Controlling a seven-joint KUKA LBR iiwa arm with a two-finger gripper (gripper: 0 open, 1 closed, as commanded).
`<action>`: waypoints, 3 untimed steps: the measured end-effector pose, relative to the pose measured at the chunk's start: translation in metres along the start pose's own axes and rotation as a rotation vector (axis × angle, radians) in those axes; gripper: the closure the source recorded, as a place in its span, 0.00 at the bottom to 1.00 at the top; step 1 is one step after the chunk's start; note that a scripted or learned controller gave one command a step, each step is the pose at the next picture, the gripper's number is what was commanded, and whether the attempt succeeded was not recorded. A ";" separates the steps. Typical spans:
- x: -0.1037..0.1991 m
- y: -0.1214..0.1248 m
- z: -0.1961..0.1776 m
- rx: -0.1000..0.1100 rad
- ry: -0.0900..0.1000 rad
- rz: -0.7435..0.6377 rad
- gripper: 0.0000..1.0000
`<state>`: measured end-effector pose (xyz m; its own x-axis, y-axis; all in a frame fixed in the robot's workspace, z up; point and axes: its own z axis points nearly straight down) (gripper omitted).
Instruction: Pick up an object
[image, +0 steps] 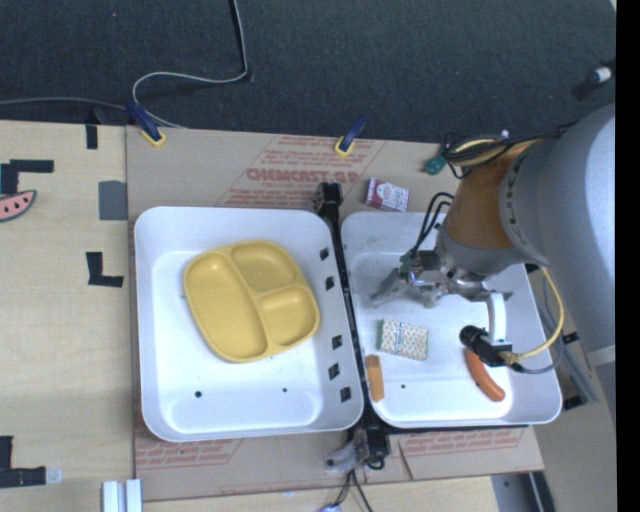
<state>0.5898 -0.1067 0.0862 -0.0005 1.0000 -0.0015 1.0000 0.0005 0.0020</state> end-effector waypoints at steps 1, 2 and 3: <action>0.011 0.077 0.001 0.000 0.000 -0.001 0.00; 0.011 0.077 -0.009 0.000 -0.003 -0.003 1.00; 0.011 0.077 -0.018 0.002 -0.005 -0.004 1.00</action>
<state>0.6670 -0.0955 0.1047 -0.0040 1.0000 -0.0063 1.0000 0.0040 0.0002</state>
